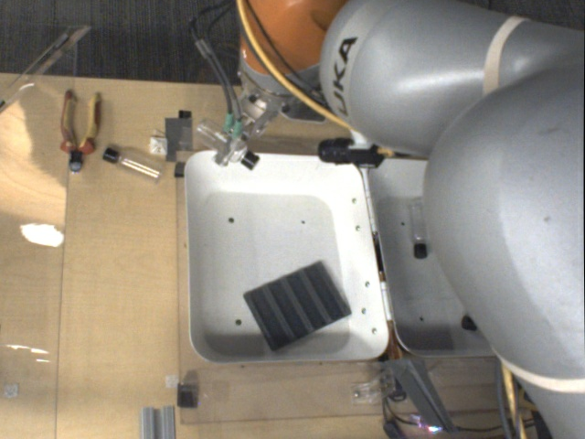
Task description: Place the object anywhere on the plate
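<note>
We judge the task is not done: our pincer [234, 146] hangs above the far rim of the left bin [206, 273], and we cannot tell its state. The dark ribbed plate [297, 305] lies bare in that bin. On the wooden surface [119, 282] lie pliers [80, 126].

Pale wooden bench [110, 282] with bright glare patches — dark ribbed floor [119, 7] beyond its far edge.
</note>
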`<state>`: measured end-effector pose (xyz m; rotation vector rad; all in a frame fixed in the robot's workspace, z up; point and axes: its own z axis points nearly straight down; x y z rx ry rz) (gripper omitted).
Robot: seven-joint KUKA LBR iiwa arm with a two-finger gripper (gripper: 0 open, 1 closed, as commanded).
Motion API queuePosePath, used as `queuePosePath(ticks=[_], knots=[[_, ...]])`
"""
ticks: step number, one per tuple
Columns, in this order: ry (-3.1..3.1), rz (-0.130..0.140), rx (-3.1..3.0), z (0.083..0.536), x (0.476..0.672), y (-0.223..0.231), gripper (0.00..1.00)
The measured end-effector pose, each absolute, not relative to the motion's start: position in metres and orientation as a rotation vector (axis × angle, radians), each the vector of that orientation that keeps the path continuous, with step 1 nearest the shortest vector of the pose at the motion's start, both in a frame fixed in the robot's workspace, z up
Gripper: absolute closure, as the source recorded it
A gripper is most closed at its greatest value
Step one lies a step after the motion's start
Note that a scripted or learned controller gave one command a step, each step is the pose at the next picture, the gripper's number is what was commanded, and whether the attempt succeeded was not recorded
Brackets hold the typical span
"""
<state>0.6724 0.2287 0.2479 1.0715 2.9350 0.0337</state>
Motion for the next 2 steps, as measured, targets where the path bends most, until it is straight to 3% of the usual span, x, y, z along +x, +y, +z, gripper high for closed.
queuePosePath(ticks=[2], knots=[[2.928,0.051,1.069,0.272,0.674,0.23,1.0]])
